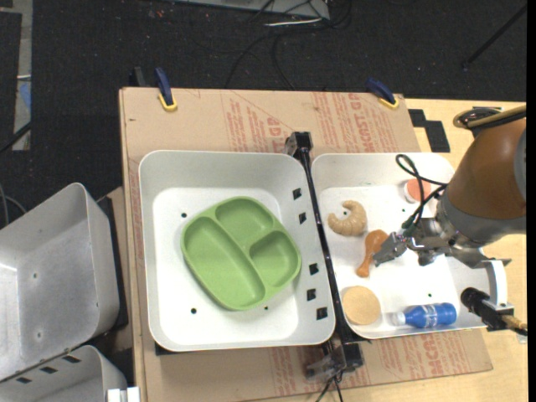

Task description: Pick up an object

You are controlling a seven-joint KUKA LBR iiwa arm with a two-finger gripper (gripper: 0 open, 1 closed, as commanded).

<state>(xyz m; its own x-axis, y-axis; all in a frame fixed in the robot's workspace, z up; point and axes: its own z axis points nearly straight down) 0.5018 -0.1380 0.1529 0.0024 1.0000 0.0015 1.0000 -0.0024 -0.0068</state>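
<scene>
Dark floor and cables ring my cardboard-topped surface (251,115). From the end effector (394,248) in the right white bin (368,170), the orange-brown toy drumstick (371,252) lies just left, perhaps touching, its long axis running down-left. I cannot tell how the tool stands. A croissant-shaped tan toy (348,218) crowds close above.

Drumstick (371,253) – orange-brown, right bin
</scene>
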